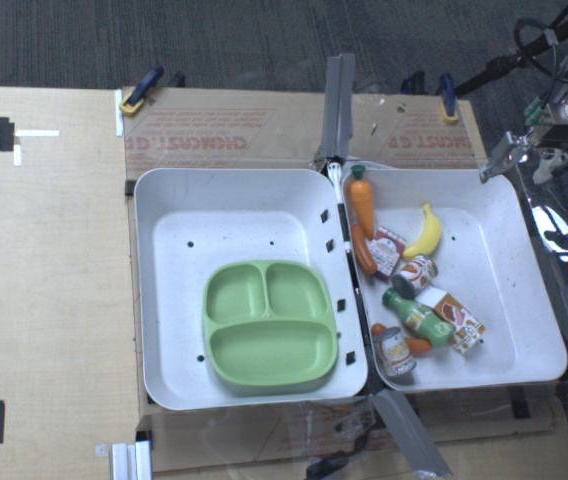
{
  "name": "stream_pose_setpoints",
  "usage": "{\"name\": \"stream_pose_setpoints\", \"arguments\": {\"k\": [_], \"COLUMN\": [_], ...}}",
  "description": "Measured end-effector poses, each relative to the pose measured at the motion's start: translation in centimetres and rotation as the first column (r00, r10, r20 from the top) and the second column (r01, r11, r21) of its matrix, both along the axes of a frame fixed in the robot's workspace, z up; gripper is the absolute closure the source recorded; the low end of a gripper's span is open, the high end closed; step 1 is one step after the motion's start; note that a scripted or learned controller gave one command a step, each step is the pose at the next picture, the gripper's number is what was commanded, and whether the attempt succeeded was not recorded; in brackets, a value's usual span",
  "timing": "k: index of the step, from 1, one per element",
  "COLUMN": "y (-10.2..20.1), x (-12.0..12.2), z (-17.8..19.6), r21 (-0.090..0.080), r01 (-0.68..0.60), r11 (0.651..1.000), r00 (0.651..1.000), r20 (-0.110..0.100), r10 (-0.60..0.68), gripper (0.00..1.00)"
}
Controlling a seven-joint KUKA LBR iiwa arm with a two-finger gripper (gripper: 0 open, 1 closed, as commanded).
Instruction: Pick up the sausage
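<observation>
Down at the near edge, a grey metal strip (411, 440) pokes out from under the join of the two bins, with a cable beside it. Just above sits the left bin (164, 298), holding a green divided plate (269, 323) and nothing on it.

Now the right bin (509, 268), where the action should be. There's a carrot (361, 200) up against the divider wall, and right below it, lying along that same wall, a reddish sausage (364, 252). It touches the carrot's lower end and is crowded by a small packet (388, 251) on its right. A banana (425, 232) lies a little further out, a green bottle (417, 317) and a carton (459, 323) lower down.

The arm? Off at the far right edge I can make out dark cabling and metal parts (544, 138), well apart from the food. Whether the pincer is wide or narrow, I cannot tell from here.

So I'd say we're at the very start: the reach hasn't begun. The next move calls for travelling across the right bin to the divider side and coming down lengthwise over the sausage. Tight spot: wall on one side, packet on the other.
</observation>
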State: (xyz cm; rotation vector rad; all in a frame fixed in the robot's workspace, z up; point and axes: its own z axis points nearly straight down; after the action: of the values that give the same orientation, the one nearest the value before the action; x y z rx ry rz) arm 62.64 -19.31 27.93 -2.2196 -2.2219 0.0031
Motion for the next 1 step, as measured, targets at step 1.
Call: {"name": "stream_pose_setpoints", "arguments": {"k": [1], "y": [0.19], "x": [-10.49], "z": [-12.87], "r21": [0.001], "r01": [-0.062], "r11": [0.998], "r00": [0.998], "r20": [0.0], "r10": [0.062], "gripper": [0.0]}}
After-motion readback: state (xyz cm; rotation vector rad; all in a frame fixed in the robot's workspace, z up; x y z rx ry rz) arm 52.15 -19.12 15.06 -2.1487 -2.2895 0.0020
